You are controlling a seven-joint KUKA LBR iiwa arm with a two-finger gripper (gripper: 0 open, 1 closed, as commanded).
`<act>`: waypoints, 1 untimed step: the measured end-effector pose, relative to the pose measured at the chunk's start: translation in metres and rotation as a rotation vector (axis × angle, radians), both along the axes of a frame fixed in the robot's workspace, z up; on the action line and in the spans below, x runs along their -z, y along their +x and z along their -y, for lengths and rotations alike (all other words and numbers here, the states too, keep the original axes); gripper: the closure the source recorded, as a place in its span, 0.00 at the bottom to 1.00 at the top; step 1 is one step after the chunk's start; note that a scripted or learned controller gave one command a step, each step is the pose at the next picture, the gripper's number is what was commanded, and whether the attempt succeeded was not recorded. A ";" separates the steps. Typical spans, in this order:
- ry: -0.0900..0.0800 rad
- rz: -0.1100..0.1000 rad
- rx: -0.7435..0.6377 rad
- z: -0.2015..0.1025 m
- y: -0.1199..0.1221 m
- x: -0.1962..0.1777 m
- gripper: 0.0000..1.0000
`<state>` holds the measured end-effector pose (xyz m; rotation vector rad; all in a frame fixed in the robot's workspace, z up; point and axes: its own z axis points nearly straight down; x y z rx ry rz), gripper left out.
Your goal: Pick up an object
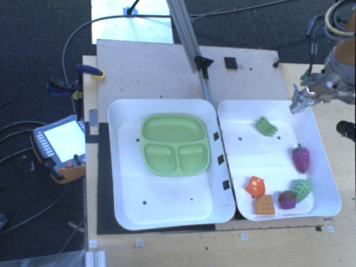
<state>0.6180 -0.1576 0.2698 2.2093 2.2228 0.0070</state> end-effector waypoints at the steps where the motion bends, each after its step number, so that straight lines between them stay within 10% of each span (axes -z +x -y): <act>1: 0.003 -0.007 -0.003 -0.056 0.001 0.016 1.00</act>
